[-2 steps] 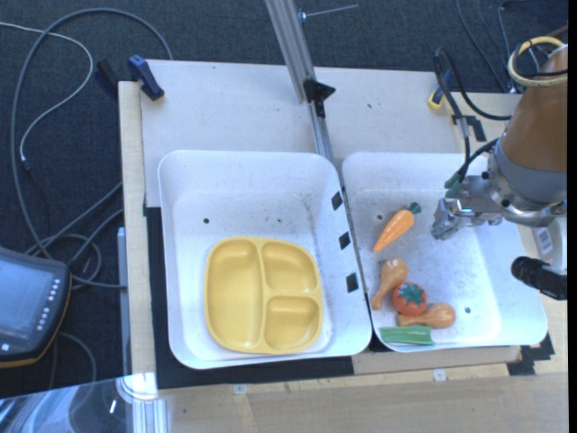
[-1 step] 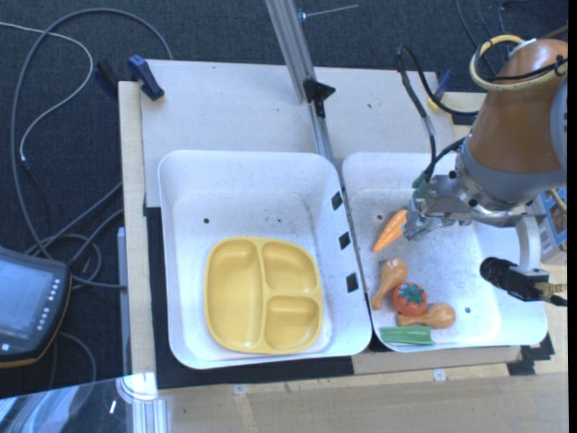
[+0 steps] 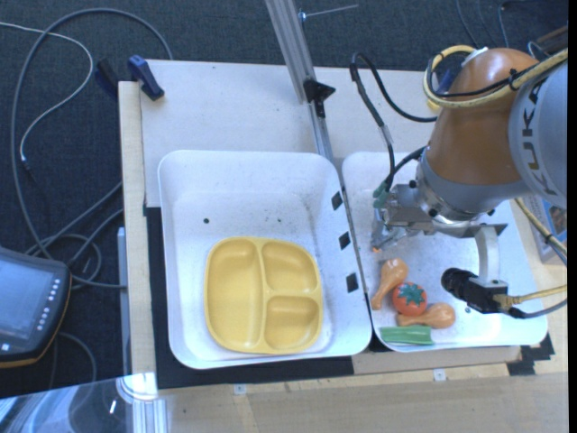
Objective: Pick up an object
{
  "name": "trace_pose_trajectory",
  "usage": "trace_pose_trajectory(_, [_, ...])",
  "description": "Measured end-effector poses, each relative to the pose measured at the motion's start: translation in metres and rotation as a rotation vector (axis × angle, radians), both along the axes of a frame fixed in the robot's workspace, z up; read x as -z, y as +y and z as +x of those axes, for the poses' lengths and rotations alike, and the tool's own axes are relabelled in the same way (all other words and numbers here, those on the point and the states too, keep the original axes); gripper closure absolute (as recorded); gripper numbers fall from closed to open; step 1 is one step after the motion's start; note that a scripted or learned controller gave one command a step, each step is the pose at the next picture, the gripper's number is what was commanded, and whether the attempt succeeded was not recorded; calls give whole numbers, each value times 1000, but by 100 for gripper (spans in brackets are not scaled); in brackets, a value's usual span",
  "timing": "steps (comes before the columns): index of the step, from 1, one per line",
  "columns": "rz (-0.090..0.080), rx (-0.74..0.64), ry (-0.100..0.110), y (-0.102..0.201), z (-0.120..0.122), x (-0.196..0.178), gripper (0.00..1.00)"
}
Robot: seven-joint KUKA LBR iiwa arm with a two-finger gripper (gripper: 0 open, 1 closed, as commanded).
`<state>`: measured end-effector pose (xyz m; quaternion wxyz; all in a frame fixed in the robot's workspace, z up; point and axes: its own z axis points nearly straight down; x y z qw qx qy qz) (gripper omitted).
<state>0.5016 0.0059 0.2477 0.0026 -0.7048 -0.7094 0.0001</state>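
Item: orange drumstick toy [image 3: 389, 280], right bin [image 3: 532, 332], near left wall, beside tomato toy [image 3: 410, 298]. Long axis slanted, thick end up toward gripper [image 3: 389, 233]. You have gripper just above it, apart. Jaw state: cannot tell. Judged: short descent toward you-side bin edge.

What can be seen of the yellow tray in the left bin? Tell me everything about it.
The yellow tray is a divided plate with rounded corners, apparently smooth plastic, pale yellow all over. Raised ridges split it into three compartments: one long one on the left and two smaller ones on the right. It lies flat, right side up, on the floor of the left bin, toward the near edge. No object lies in its compartments, and the gripper is over the other bin, well away from it.
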Motion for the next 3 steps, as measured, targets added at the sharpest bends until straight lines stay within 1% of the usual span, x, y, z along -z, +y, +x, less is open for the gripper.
trace_pose_trajectory(1, [0,-1,2,62,5,15,100])
trace_pose_trajectory(2, [-2,2,-4,85,14,12,100])
trace_pose_trajectory(3, [-3,5,2,91,2,23,100])
